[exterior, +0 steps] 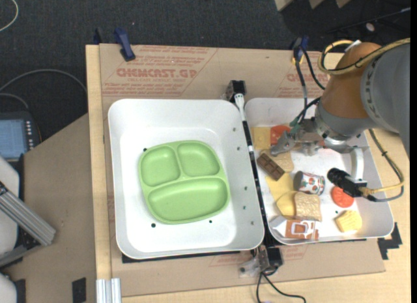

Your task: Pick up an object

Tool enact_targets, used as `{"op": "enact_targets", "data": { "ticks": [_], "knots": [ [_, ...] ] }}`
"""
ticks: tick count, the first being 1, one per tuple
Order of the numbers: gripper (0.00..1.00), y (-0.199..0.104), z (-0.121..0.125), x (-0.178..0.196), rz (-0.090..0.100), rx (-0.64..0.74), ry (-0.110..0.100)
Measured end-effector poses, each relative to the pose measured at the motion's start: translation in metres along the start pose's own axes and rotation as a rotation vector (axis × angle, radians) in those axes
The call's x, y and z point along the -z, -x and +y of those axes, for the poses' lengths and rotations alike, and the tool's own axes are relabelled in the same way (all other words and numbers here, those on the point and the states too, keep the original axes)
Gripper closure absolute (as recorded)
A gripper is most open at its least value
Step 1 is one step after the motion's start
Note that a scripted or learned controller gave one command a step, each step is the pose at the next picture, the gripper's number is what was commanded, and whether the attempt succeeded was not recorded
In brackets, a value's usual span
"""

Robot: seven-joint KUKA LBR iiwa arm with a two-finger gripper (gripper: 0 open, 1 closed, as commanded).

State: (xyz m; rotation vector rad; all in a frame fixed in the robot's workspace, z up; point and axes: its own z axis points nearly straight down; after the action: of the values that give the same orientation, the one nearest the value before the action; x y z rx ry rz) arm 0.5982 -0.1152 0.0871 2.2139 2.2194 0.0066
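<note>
Reaching into the right bin [384, 220] | camera view: my hand [291, 140] sits low over the orange piece [281, 131] and brown bar [270, 165], grip impossible to tell | nothing seen lifted, so pickup not done | green tray [184, 181] lies in left bin [130, 223]

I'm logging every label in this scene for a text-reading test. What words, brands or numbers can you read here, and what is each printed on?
"CHEMCAST G P": red print on the brown board under the bins, behind the left bin.
Smaller red line beneath it: too blurred to read.
Red print on the board behind the right bin: partly hidden, unreadable.
Small can label: too small to read.
Red and white packet: print too small to read.
</note>
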Motion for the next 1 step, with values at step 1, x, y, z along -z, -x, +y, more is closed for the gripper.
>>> {"op": "enact_targets", "data": {
  "ticks": [1],
  "knots": [
    [0.0, 0.0238, 0.0723, 0.0173, -0.002, 0.0, 0.003]
  ]
}}
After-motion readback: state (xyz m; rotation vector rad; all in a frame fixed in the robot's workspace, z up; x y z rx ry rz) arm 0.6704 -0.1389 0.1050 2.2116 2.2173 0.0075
